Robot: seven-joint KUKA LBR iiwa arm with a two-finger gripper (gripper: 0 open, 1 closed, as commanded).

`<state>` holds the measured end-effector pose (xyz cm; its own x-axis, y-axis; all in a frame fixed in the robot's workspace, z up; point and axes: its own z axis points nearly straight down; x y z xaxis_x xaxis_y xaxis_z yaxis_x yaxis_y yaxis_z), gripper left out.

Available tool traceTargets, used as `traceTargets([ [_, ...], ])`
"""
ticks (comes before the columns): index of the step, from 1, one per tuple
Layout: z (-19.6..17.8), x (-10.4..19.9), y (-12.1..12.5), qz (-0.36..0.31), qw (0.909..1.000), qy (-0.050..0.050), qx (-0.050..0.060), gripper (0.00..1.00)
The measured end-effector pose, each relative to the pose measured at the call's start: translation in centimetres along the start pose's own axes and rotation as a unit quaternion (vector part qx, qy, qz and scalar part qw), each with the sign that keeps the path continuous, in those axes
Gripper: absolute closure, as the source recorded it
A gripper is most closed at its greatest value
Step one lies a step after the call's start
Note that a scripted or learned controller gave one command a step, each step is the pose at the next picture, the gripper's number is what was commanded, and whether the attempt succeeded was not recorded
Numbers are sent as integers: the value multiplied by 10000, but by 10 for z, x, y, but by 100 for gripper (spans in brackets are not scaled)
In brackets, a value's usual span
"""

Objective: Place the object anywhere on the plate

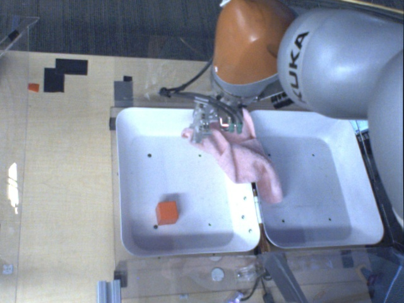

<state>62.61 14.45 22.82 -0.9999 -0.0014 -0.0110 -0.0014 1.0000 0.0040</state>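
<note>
One soft pink cloth [243, 160] hangs crumpled from the metal pincer [211, 126], clamped between its fingers.

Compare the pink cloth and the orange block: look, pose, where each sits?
The pink cloth is soft, crumpled and larger; the orange block is small, rigid and boxy. The cloth hangs from the gripper and drapes across the seam between both bins; the block lies free on the left bin's floor, near its front. Shared: both are warm-coloured against white bins.
</note>
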Motion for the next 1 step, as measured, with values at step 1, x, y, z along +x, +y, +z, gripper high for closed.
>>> traceTargets([
  [1, 0, 0, 0, 2, 10000, -1, -2, 0],
])
